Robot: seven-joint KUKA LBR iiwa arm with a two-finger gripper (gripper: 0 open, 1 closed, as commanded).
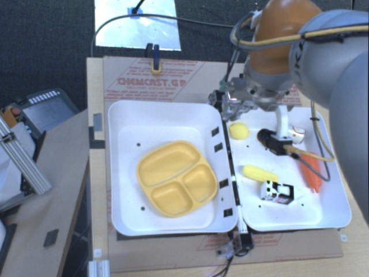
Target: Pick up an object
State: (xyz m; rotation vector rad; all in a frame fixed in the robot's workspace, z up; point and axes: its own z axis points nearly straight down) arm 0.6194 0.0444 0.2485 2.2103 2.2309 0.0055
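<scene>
Reaching in from the right, the grey arm with the orange band [286,25] hangs over the back of the right white bin [331,212], and its gripper [230,105] sits low by the divider, right next to a small yellow lemon-shaped ball [239,131]. Honestly can't tell what the gripper's doing from this angle. Same bin has a yellow corn-like stick [260,173], an orange carrot [311,172] and a little black-and-white toy [277,191]. Left white bin [124,212] holds a yellow three-compartment plastic plate [176,178].

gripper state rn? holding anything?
Gripper: cannot be told. It sits over the back left corner of the right bin, near the yellow lemon; nothing visibly held.
</scene>
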